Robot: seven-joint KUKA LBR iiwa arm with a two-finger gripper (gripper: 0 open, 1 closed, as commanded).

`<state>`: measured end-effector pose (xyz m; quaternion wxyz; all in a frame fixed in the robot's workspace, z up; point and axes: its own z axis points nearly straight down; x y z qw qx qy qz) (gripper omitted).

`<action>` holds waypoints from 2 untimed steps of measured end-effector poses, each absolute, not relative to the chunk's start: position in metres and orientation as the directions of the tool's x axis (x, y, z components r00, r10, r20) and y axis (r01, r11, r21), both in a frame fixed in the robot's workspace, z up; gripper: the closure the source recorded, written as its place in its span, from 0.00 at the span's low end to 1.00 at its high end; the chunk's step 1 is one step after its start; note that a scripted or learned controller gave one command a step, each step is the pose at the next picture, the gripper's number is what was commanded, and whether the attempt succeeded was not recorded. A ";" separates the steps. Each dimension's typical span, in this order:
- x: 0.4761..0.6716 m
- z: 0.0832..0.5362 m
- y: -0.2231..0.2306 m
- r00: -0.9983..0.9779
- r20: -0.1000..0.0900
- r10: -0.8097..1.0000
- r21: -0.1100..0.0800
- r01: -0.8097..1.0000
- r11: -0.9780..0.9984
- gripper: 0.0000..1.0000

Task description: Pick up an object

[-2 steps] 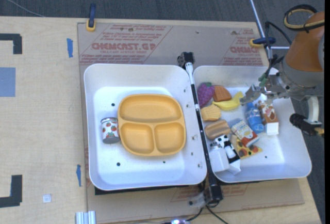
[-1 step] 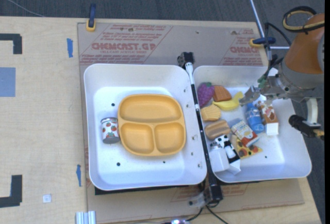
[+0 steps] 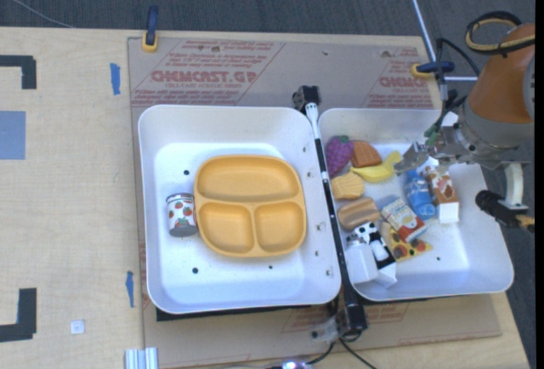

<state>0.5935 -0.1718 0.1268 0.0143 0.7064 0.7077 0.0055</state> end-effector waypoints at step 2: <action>0.588 0.126 -0.170 -0.001 -0.012 1.000 0.029 1.000 0.001 0.00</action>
